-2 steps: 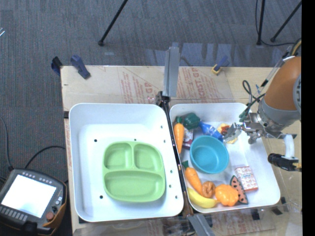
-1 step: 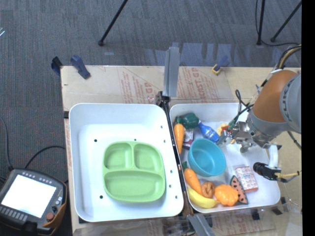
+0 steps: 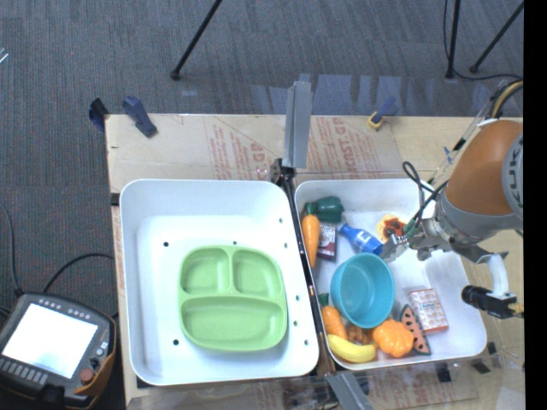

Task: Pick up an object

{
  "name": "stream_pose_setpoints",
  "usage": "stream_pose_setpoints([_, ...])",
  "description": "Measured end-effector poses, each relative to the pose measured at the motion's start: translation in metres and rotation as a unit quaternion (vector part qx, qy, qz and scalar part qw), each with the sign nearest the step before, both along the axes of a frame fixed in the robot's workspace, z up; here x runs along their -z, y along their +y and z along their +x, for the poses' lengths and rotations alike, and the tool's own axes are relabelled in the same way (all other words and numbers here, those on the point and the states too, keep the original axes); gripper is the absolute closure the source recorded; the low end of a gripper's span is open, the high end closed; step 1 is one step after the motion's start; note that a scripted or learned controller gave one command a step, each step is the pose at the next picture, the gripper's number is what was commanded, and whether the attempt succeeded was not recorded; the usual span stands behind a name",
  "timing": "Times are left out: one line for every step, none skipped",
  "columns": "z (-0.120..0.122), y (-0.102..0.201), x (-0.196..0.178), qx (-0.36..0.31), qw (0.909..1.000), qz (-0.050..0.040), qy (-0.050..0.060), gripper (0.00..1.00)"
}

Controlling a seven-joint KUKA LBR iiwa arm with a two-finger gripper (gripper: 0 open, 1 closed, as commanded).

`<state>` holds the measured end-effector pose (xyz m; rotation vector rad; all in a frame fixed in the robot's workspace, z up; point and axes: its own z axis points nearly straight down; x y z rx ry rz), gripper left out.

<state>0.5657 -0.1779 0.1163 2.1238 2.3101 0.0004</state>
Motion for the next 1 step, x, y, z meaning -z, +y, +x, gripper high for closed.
stream_pose_setpoints([0.0765, 0.0153, 0.0257, 0.093, 0.9956, -0.0006, 0.006, 0.0])
